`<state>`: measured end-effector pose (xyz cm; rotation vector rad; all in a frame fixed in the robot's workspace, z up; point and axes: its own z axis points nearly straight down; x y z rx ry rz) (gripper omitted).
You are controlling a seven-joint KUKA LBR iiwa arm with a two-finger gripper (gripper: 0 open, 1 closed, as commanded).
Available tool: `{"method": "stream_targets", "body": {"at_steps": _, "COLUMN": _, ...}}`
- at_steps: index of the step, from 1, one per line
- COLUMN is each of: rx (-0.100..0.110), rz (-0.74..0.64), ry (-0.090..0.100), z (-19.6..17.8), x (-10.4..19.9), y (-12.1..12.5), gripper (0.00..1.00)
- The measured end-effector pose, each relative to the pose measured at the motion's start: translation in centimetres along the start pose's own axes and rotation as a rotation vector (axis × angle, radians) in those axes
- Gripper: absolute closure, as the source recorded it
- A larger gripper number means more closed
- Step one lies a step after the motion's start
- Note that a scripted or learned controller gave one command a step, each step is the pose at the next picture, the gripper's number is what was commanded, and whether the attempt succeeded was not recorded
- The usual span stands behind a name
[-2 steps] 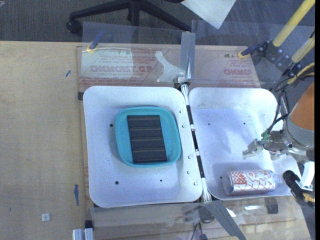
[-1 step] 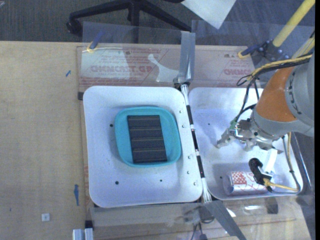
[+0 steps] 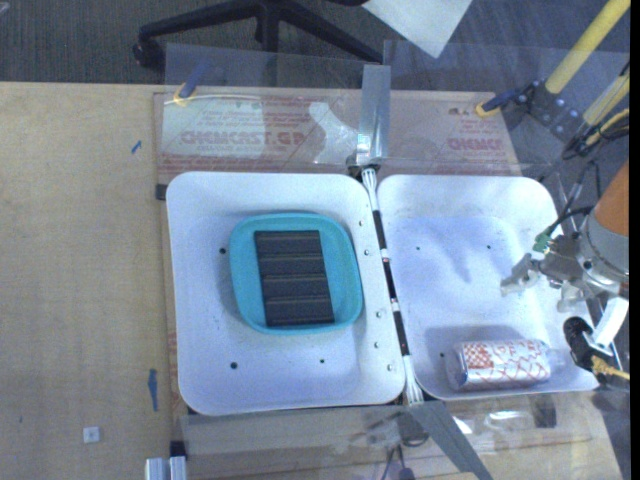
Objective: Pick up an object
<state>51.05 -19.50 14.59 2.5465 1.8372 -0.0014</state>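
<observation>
Two shallow white plastic bins sit side by side on the light wooden table [image 3: 70, 268], their inner rims touching along a central seam.

Left bin [image 3: 195, 298]: contains a turquoise square plastic dish with rounded corners [image 3: 240, 268], lying flat near the bin's centre. A dark grey ribbed rectangular block [image 3: 293, 278] rests inside the dish, with its long side running front to back.

Right bin [image 3: 450, 238]: contains a cylindrical can with a red-and-white patterned wrapper [image 3: 503, 362], lying on its side near the front wall, long axis running left to right. The silvery end of the can faces left.

The grey arm with its orange band [image 3: 612, 203] enters at the right edge, over the right-hand rim of the right bin. The end effector [image 3: 522, 274] hangs above the right part of that bin, behind the can and apart from it. Whether it is released or clenched cannot be told from this view; nothing is seen between its tips.

A clear plastic sheet [image 3: 290, 133] lies behind the bins.
</observation>
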Motion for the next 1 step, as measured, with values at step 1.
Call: {"method": "stream_targets", "body": {"at_steps": 1, "rx": -0.006, "rz": -0.063, "ry": 0.001, "z": 5.82, "x": 1.5, "y": -0.1, "gripper": 0.0}}
